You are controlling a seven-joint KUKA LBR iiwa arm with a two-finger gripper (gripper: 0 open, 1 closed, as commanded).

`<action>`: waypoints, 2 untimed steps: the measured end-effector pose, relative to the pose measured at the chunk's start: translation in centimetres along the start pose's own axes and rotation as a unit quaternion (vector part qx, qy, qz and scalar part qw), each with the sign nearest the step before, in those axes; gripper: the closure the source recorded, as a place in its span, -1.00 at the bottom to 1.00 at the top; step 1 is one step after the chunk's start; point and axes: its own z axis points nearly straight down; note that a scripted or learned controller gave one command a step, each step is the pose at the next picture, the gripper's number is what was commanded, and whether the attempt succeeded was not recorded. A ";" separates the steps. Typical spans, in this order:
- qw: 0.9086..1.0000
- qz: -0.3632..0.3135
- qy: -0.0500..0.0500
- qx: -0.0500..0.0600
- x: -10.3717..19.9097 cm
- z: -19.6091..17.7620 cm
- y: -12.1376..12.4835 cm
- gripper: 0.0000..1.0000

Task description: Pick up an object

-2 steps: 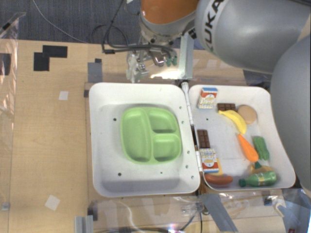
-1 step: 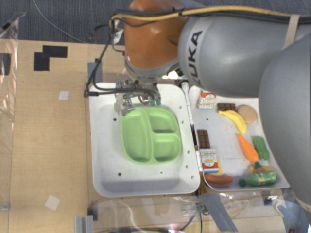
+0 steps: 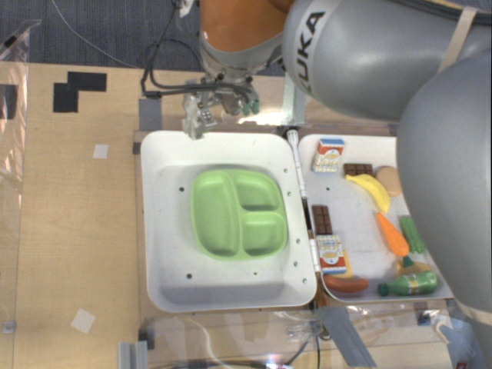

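- Camera view: the claw (image 3: 219,106) hangs over the far edge of the left bin (image 3: 157,229), under the orange band of the big grey arm (image 3: 369,60).
- I cannot tell if the claw is released or clenched. Nothing shows between its tips.
- A green tray (image 3: 237,214) with three parts lies in the middle of the left bin.
- The right bin (image 3: 361,148) has the small things: a banana (image 3: 371,191), a carrot (image 3: 393,235), a green bottle (image 3: 409,284), a red sausage (image 3: 346,285), a chocolate bar (image 3: 321,220) and a little carton (image 3: 328,154).
- The things to pick are all well apart from the claw, so I think the pick has not started yet.
- Next, the claw should go over one thing, like the banana, come down with its tips on both sides, squeeze and lift.
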 end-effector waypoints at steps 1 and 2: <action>0.997 -0.077 0.001 0.000 0.0 -0.6 0.2 1.00; 0.985 -0.170 0.001 -0.001 0.0 0.2 0.2 1.00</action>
